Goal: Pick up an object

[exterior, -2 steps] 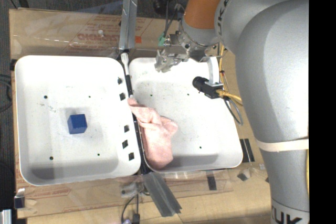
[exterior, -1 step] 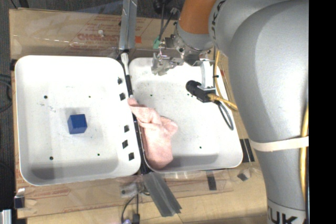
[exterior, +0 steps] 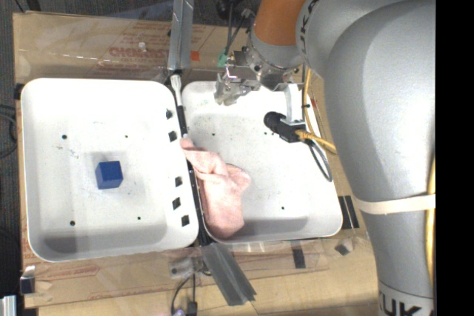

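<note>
- The grey arm (exterior: 385, 122) lies nearest the camera. It fills the right side of the view, with its orange band (exterior: 285, 4) above the wrist.
- The gripper (exterior: 234, 88) hangs over the far left corner of the right bin (exterior: 296, 189), close to the far rim. At this angle it cannot be told whether it is spread or pressed together.
- A pink cloth (exterior: 221, 192) lies crumpled in the right bin against its left wall, reaching down to the near left corner. Its long axis runs far to near, roughly parallel to that wall.
- The cloth lies nearer the camera than the gripper and almost directly in line with it, well apart from it along the left wall. This offset is the relation a descent turns on.
- A blue cube (exterior: 109, 174) sits in the left bin (exterior: 89, 115), left of centre and towards the near edge, clear of all four walls.
- The cube lies across the divide between the two bins and is judged the more distant candidate. The cloth is the likelier target, though its soft folds may slip from a pinch.
</note>
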Robot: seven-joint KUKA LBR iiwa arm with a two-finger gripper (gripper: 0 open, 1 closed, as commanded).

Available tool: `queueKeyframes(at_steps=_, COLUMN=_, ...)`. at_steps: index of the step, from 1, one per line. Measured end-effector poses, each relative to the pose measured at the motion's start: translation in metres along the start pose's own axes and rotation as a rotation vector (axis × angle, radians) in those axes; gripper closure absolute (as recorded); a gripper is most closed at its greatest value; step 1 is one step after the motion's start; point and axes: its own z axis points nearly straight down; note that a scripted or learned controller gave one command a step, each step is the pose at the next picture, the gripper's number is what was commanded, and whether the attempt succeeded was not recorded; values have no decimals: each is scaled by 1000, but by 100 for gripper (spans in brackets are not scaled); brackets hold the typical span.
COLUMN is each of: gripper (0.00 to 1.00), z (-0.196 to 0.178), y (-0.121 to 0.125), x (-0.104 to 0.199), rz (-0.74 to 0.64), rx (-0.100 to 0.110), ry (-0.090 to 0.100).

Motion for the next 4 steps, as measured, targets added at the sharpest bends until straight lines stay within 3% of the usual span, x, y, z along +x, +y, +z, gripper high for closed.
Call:
queueKeyframes(at_steps=1, gripper=100, z=-6, y=0, x=1, rz=-5, rx=7, ry=0)
queueKeyframes(at_steps=2, gripper=100, z=6, y=0, x=9, rz=63, rx=-7, ry=0)
queueKeyframes(at_steps=3, gripper=100, z=0, y=0, x=10, rz=58, rx=0, ry=0)
queueKeyframes(at_steps=4, gripper=100, z=6, y=0, x=7, rz=228, rx=-6, ry=1)
